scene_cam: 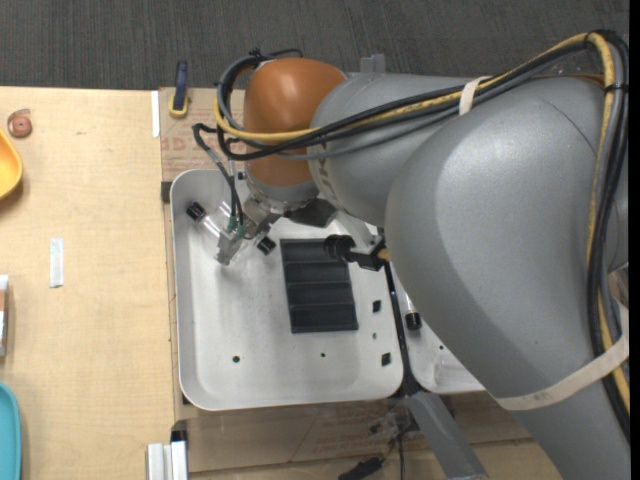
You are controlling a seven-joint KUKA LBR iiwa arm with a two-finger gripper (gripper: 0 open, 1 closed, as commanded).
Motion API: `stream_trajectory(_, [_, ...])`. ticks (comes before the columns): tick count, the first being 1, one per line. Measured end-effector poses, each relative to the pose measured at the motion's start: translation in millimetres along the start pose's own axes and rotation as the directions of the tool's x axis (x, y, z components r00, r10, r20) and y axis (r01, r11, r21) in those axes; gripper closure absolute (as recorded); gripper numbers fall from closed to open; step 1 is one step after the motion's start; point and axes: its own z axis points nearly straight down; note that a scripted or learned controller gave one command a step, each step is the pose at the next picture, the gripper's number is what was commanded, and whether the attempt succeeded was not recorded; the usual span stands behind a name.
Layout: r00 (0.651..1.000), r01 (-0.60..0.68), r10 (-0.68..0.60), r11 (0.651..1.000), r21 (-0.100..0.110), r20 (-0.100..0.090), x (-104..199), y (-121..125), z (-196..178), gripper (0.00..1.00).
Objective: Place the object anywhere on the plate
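Small black piece [195,211], poss. the task object (can't confirm), lies on the floor of the left bin [182,308] near its upper-left corner. It is just left of my gripper [228,251] and apart from it. My gripper points down-left, tip at or near the bin floor. It's too small and cluttered w/ cables for me to tell whether it's spread or pressed together. Another dark bit [265,245] sits just right of the gripper; can't tell if it's loose or part of my tool.

My arm [480,218], grey w/ an orange band [285,108], hides the bin's upper-right part and nearly all of the right bin [445,368], where a white corner sliver shows. Bin floor is white w/ a few small dark holes.

Left of the bins is a pale wood bench top [90,348] w/ a small white strip [56,263] and a round reddish disc [18,123]. An orange-yellow curved thing [6,173] and a teal thing [5,433] are cut off by the left edge, so unidentifiable. Blue clamp [181,86] at the bench's far edge. Dark grey carpet [300,18] beyond.
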Motion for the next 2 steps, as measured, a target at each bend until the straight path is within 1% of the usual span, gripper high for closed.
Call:
stream_trajectory(1, [0.909,-0.416,0.416,0.909,-0.002,0.001,-4.4,-16.0,-124.4,1.0])
stream_trajectory(2, [0.939,-0.345,0.345,0.939,0.001,0.0,26.9,-29.7,-91.8,1.0])
